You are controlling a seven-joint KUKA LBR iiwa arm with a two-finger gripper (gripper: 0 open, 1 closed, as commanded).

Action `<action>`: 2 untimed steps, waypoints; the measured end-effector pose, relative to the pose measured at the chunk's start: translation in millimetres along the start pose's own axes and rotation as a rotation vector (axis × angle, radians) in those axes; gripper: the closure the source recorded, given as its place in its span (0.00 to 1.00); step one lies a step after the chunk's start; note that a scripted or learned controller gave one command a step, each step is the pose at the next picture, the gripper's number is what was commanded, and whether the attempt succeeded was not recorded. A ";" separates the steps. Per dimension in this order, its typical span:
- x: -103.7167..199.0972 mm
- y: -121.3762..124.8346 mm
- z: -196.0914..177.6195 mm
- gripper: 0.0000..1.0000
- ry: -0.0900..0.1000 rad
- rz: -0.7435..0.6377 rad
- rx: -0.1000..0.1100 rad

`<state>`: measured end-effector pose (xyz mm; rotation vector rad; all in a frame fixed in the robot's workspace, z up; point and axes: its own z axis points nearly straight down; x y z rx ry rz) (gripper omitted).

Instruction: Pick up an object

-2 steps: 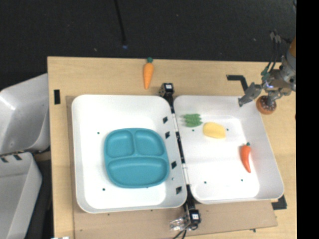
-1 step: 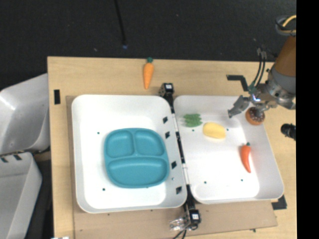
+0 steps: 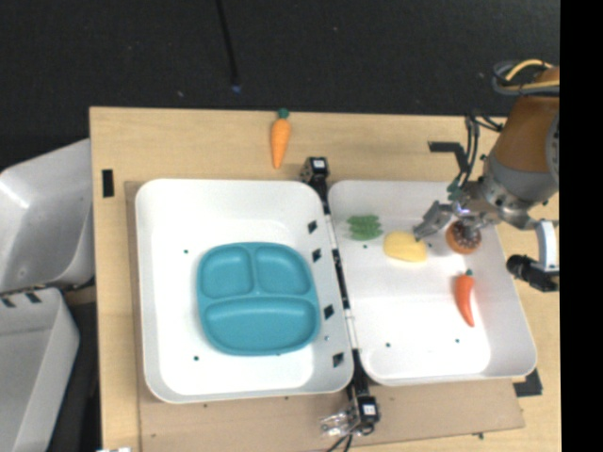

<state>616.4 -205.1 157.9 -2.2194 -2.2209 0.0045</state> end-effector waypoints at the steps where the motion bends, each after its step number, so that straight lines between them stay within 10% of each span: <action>1: -0.9 -0.5 52.5 0.00 -0.001 0.003 -0.001; 2: -2.1 1.3 37.6 1.00 -0.002 0.003 -0.008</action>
